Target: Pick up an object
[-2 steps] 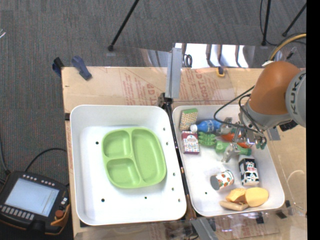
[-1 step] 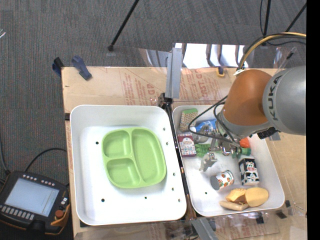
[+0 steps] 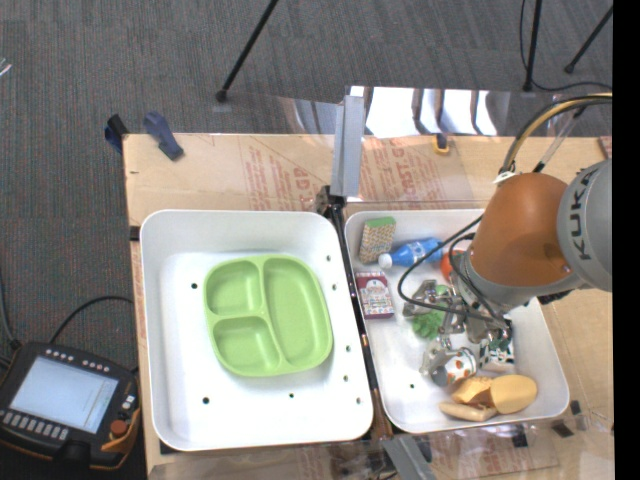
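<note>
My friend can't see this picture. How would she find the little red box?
Start at the right white bin, the one the robot arm reaches into. Look along its left wall, about halfway down: the little red box lies there, just below a speckled green-and-tan block. It is the only red, flat rectangle there, with a pale picture on its face.

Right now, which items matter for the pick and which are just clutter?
In play: gripper low in the right bin; beside it a green toy, blue bottle, red card box, tan sponge, yellow-tan pieces.

Lying about: green divided plate in left bin; teach pendant; blue clamp.
</note>
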`<state>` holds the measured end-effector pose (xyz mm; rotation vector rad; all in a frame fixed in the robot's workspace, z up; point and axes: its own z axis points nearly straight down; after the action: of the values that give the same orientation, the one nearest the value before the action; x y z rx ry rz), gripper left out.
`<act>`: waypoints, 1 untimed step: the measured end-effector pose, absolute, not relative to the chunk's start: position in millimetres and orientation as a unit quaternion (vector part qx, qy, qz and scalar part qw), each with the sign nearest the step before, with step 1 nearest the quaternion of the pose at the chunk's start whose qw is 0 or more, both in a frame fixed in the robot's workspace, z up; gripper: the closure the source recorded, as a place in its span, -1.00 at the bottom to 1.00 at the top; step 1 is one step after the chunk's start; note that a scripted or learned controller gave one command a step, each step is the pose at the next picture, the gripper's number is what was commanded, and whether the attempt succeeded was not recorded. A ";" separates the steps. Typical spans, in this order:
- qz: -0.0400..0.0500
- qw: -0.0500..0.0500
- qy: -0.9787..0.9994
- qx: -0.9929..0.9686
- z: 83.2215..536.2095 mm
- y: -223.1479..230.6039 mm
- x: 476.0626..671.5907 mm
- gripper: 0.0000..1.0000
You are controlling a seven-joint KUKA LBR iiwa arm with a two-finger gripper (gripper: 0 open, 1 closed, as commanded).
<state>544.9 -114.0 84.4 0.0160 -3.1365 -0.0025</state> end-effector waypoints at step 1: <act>-0.001 0.003 -0.999 -0.033 83.8 -110.5 478.3 -1.00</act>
<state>478.3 -110.5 83.8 -0.1022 -3.1341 -0.0040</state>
